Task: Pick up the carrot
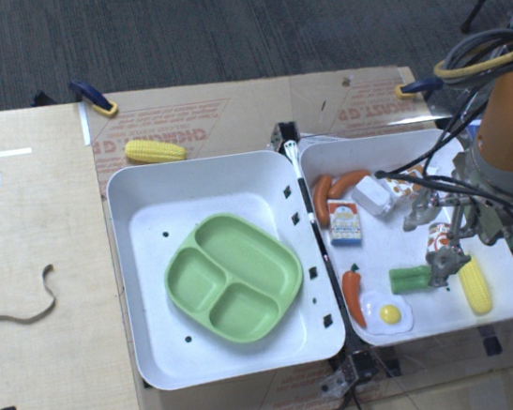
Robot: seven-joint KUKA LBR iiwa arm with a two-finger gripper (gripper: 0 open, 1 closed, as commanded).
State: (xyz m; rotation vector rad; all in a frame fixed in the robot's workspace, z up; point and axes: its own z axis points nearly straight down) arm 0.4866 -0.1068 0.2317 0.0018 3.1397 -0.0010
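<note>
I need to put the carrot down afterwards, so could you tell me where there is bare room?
Free: the green tray compartments, and the left bin floor around it. Crowded: the right bin, with the carrot by the egg, the corn, sausages, the carton and the gripper.

I see 2 white bins side by side. The left bin [145,291] holds a green divided plate [234,277]. In the right bin [508,306], the carrot [353,296] lies by the left wall, just beside a fried egg [386,313]. My gripper [445,263] hangs over a green block [409,278], with a corn cob [475,286] near it. Another corn cob [155,149] lies outside, behind the left bin.
</note>
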